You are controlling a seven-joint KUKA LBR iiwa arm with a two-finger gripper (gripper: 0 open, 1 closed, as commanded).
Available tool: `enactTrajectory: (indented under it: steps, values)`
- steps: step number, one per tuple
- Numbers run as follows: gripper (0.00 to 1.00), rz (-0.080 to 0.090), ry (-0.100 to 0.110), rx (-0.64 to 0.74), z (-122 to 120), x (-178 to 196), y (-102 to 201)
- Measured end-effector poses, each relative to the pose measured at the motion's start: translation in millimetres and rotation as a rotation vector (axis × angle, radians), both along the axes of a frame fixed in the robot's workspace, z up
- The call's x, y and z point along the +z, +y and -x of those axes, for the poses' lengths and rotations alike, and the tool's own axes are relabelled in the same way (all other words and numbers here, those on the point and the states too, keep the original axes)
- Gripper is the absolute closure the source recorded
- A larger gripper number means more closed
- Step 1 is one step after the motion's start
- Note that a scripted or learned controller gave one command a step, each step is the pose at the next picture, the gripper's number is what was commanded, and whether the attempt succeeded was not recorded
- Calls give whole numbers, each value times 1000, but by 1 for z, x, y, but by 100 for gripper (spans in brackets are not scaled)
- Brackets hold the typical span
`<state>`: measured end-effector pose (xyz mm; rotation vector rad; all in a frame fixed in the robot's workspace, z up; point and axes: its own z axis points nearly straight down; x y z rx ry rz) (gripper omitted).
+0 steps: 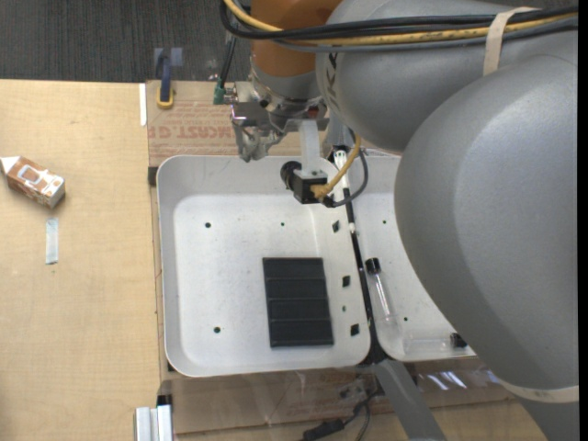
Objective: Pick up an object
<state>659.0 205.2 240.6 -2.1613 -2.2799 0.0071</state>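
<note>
A flat black rectangular block (298,301) with ribbed segments lies in the left white bin (171,246), toward its near right part. My gripper (252,147) hangs over the far rim of that bin, well above and behind the block, with nothing seen in it. A black fitting with yellow cable (306,182) sits just right of it on the arm. A clear pen-like tube (378,290) lies in the right bin (409,340) near the divider. The arm's large grey body hides most of the right bin.
A small orange-and-white carton (35,182) and a white strip (51,243) lie on the wooden bench to the left. A blue clamp (165,76) stands at the back by cardboard (197,127). A tiny dark piece (457,341) rests in the right bin.
</note>
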Motion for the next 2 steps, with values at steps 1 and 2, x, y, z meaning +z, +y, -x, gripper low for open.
enactTrajectory:
  steps: [1, 2]
  values:
    - [100, 1, -2, -473, 0, 31, -38]
    - [100, -1, -3, -113, 0, 46, 21]
